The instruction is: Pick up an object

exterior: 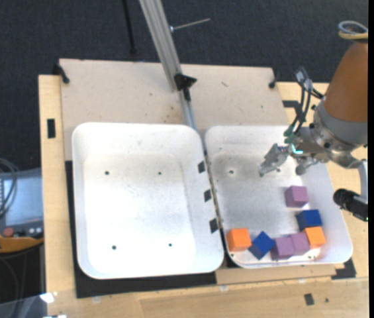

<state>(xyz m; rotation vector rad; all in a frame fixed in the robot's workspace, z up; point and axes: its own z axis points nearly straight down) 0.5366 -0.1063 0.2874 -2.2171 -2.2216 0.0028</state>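
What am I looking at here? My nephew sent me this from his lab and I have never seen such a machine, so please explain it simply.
This is one picture from a camera fixed above a workbench, looking down at a slant. The grey and orange shape at the right is a robot arm. At its end is a gripper, a small two-fingered claw for picking things up. On the bench lie two shallow white bins side by side: the left bin and the right bin. Near the right bin's lower edge lie small coloured blocks: an orange block, a blue block, purple blocks, another orange block, another blue block and a purple block a little apart. The gripper hangs above the right bin. I see no block between its fingers.
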